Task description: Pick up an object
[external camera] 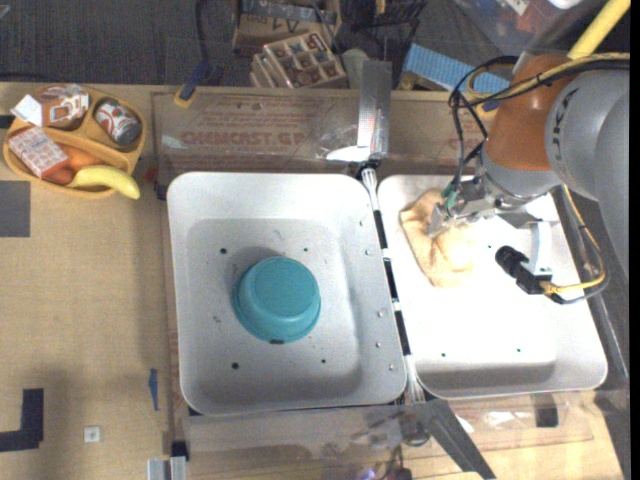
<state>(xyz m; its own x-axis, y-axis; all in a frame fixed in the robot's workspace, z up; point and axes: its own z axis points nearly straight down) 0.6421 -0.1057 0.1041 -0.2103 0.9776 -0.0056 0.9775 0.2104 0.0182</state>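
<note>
Looks like nothing's been lifted yet: the gripper (447,211) is parked on the crumpled beige cloth (436,243) near the right white bin's (520,363) back-left corner, finger state can't be told.

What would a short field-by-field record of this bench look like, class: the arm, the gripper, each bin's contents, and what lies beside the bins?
arm: grey with an orange band, reaching in from the right
gripper: down at the cloth in the right bin
left bin: holds a teal bowl, upside down
right bin: holds a crumpled tan cloth near its upper left corner
grasp: cannot tell whether the cloth is held
beside bins: yellow tray at upper left with a banana and packets
</note>
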